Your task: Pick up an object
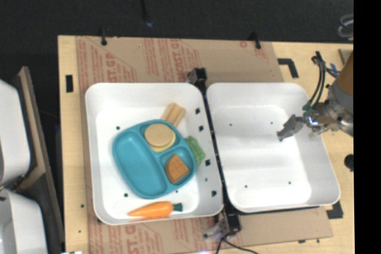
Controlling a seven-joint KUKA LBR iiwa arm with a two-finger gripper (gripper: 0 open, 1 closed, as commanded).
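Note:
My gripper (290, 128) hangs over the right side of the right bin (262, 196), with nothing seen in it. All the objects lie in the left bin (98, 122). A blue divided tray (138, 166) holds a round tan biscuit (160, 135) and a brown waffle piece (177, 168). A green piece (196, 150) pokes out at the tray's right edge. A pale wooden block (174, 112) lies just behind the tray. An orange carrot (152, 209) rests near the bin's front wall.
A black clip (197, 75) sits where the two bins meet at the back, and the ridge between the bins runs down the middle. Cables (320, 77) hang beside the wrist at the far right. The bench's cardboard surface (149, 56) surrounds both bins.

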